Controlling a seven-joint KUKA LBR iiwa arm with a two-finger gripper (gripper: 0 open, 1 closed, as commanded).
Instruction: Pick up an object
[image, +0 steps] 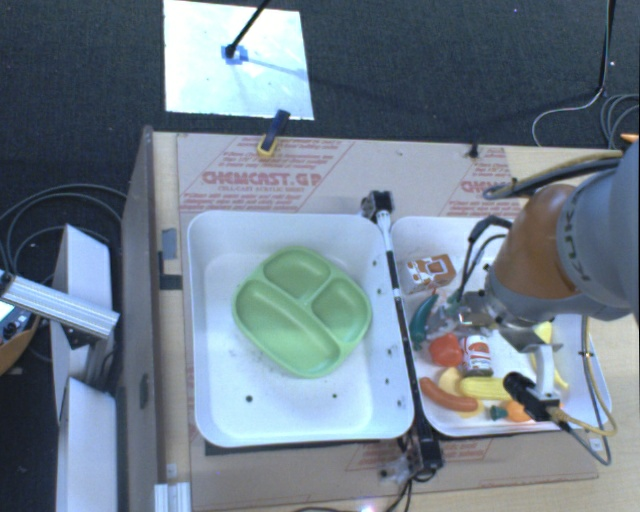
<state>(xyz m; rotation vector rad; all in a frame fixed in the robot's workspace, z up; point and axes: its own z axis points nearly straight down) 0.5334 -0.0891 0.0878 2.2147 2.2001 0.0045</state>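
The right bin (440, 232) holds several small toys. A brown and white snack box (430, 270) lies near its back left. A teal green piece (424, 316) sits by the divider, with a red tomato (446, 350) and a red and white can (479, 356) just in front of it. A sausage (449, 396), a yellow banana (486, 386) and an orange carrot (516, 410) lie along the front wall. My gripper (466, 320) hangs low over the tomato and can, coming in from the right. Nothing visibly hangs from it.
The left bin (210, 300) carries a green divided plate (302, 311) in its middle. A black rod (392, 270) runs along the divider between the bins. The arm's orange band (530, 250) and grey wrist cover the right bin's right half. A yellow piece (545, 330) peeks out beside the wrist.
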